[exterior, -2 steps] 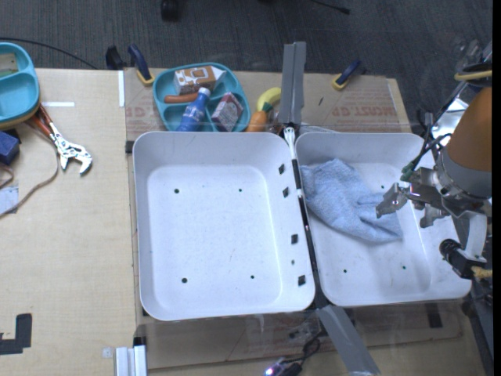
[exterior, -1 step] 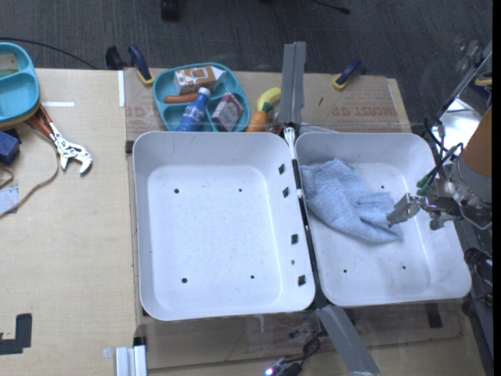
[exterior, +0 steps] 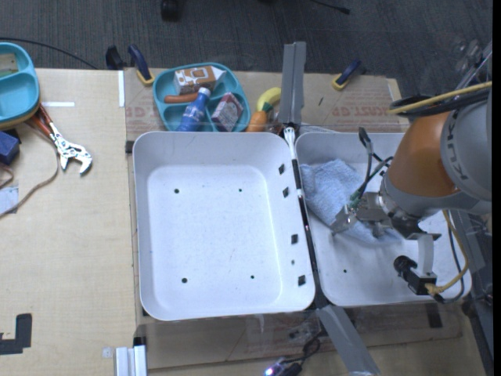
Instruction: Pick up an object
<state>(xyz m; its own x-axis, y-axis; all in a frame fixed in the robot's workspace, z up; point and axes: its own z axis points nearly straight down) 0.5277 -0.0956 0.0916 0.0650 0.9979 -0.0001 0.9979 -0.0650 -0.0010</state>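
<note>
Arm: the grey KUKA arm with its orange band (exterior: 419,159) reaches in from the right and bends down over the right bin.
Gripper: the gripper (exterior: 344,219) sits low inside the right bin, at the lower right edge of the cloth; whether it is spread or closed cannot be told from this slant.
Task's thing: a pale blue cloth (exterior: 325,186) lies crumpled in the upper left part of the right bin, close to the divider between the bins, with the gripper's tip at or just beside its edge; contact cannot be confirmed.
Right bin: the white right bin (exterior: 352,284) shows a bare floor below the cloth.
Left bin: the white left bin (exterior: 215,225) stands just beside the right one, sharing the middle rail.
Teal tray: a teal tray (exterior: 202,96) behind the left bin holds a blue bottle (exterior: 192,110), a small box (exterior: 195,77) and other small items too small to name.
Bench left: a wrench (exterior: 70,153) lies on the wooden bench top, well apart from the bins, near another teal dish (exterior: 16,81) at the far left edge.
</note>
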